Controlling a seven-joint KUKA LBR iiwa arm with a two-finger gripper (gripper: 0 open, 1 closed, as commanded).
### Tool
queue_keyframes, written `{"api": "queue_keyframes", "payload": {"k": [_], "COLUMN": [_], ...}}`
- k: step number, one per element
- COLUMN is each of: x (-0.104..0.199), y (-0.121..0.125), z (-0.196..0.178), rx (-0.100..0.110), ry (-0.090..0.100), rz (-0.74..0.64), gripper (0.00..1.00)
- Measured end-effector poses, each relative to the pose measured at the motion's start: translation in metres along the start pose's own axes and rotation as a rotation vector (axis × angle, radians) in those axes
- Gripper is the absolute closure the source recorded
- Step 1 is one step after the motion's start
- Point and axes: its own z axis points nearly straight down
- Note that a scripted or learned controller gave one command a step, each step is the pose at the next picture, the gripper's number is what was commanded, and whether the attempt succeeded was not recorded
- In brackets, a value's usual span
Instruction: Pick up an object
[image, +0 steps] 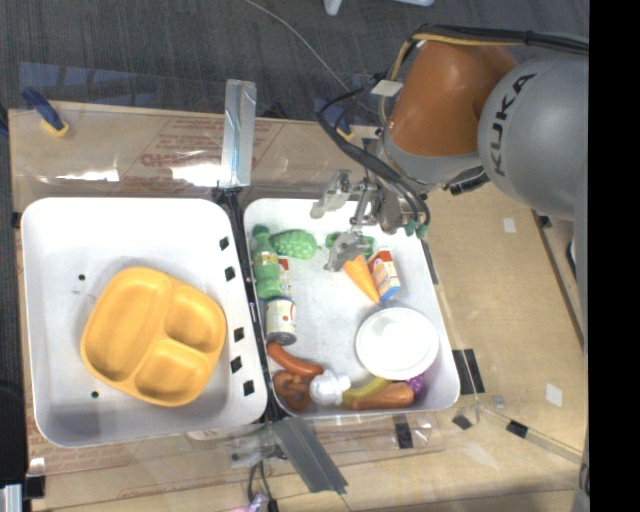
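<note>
Lying in right bin, near to far: hot dogs, banana, white bowl, can, carrot, green bottle, broccoli-like toy. Sitting in left bin: yellow divided plate. Hovering over carrot: gripper, finger spread impossible to tell, gripping nothing visible. Resting on taped cardboard bench.

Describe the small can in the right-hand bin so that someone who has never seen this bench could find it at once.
Start at the right bin, the crowded one, and follow its left wall to about halfway down. There, below a green bottle and above a reddish sausage, sits the small can. It alone has a white label with red on it.
</note>
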Motion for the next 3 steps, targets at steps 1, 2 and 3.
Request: {"api": "queue_keyframes", "payload": {"k": [1, 2, 3], "x": [0.034, 0.001, -0.001], "y": [-0.073, -0.073, -0.072], "z": [0.105, 0.143, 0.131], "rx": [-0.002, -0.001, 0.000], "ry": [0.008, 0.000, -0.006], "rz": [0.082, 0.132, 0.125], "gripper": [0.00, 0.00, 1.00]}}
